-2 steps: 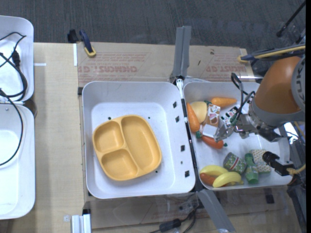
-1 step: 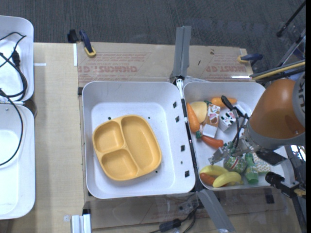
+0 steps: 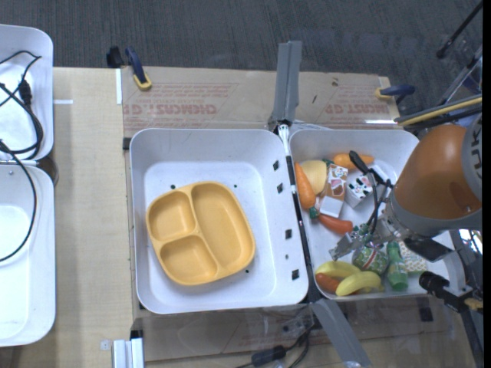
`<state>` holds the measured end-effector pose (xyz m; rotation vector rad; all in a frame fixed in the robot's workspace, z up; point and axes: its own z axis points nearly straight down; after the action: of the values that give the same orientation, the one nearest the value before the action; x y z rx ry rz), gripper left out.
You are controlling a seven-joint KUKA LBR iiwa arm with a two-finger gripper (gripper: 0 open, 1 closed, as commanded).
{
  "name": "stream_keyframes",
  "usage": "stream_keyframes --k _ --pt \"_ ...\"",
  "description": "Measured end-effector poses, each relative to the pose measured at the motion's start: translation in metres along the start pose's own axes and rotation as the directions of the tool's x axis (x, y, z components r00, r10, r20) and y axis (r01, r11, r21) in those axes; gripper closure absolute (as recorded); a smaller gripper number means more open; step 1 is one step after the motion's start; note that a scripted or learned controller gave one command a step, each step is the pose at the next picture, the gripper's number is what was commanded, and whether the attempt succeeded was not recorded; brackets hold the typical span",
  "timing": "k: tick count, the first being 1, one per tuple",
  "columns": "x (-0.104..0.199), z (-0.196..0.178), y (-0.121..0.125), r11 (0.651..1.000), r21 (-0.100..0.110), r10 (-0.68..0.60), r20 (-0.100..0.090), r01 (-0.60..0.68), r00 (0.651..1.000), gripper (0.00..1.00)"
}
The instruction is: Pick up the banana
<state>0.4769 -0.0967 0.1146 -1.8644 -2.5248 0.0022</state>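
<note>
Where your arm reaches in from the right, the catalogue runs as follows.

Gripper (image 3: pixel 354 242): low over the right bin, toward its front half, metal fingers angled down-left; you cannot tell from here whether they are spread or closed, and nothing is seen between them.

Arm (image 3: pixel 437 179): grey body with the orange band, covering the right bin's right side.

Banana (image 3: pixel 349 277): yellow, lying at the right bin's front edge, just in front of the gripper, apart from it.

Green packet (image 3: pixel 376 259): just beside the banana, under the wrist.

Carrot (image 3: pixel 335 222): orange, mid-bin, left of the gripper.

Cow-print cube (image 3: pixel 357 188): toward the right bin's back.

Right bin (image 3: pixel 307 140): white, shallow, crowded with toy food.

Left bin (image 3: pixel 146 228): white, touching the right bin along its right edge.

Yellow plate (image 3: pixel 201 232): three compartments, tilted, centred in the left bin.

Bench (image 3: pixel 84 205): pale wood; you see cardboard under both bins.
</note>
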Motion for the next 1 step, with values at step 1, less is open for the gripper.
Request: stream_keyframes --k 1 --pt "-0.0024 0.0234 0.0001 0.923 -0.002 -0.386 0.002 0.386 0.923 0.00"
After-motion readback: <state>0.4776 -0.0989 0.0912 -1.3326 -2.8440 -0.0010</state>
